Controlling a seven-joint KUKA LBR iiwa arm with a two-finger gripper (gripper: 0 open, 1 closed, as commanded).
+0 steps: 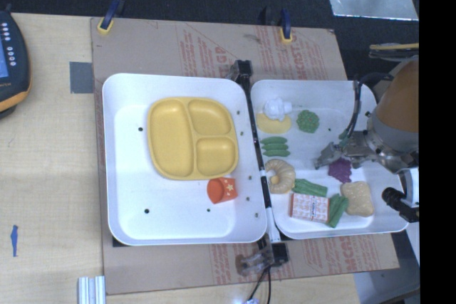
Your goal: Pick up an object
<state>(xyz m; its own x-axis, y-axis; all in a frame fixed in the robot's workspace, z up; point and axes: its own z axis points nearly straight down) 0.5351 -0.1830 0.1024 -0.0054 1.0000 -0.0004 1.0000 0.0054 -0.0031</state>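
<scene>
Purple grapes (340,169) lie in the right bin (324,90), just under the gripper (345,153) — jaws apart. Likely light, bumpy plastic — best pinched across the middle.

Two white bins (114,153), one yellow divided plate (191,137), roughly ten toy foods (309,208)

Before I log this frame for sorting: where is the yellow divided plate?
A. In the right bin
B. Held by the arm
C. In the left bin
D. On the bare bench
C: the plate lies flat in the left bin, just above a small orange item.
</scene>
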